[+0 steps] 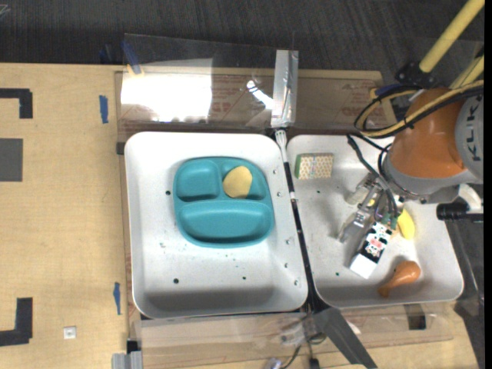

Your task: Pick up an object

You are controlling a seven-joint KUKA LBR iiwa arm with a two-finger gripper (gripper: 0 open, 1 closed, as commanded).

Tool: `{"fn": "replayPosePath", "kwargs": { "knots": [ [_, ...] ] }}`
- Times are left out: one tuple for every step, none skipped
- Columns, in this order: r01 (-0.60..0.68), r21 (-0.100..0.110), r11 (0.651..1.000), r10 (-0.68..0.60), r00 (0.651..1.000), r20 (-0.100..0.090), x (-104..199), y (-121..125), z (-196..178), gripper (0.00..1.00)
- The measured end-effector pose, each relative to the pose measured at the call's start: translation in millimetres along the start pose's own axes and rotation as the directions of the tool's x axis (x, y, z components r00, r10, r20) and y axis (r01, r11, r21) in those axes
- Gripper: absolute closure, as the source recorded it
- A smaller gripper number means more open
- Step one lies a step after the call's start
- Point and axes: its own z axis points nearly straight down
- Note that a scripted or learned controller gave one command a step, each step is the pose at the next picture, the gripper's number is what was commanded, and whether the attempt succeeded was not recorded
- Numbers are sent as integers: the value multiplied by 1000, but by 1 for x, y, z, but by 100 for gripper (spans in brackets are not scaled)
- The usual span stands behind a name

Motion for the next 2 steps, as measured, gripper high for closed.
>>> {"fn": "replayPosePath", "kwargs": {
  "knots": [
    [-319,1,948,319,948,0,54,-10,0,0],
    [-89,1,996,89,996,0,28,27,-99,0]
  ]
}}
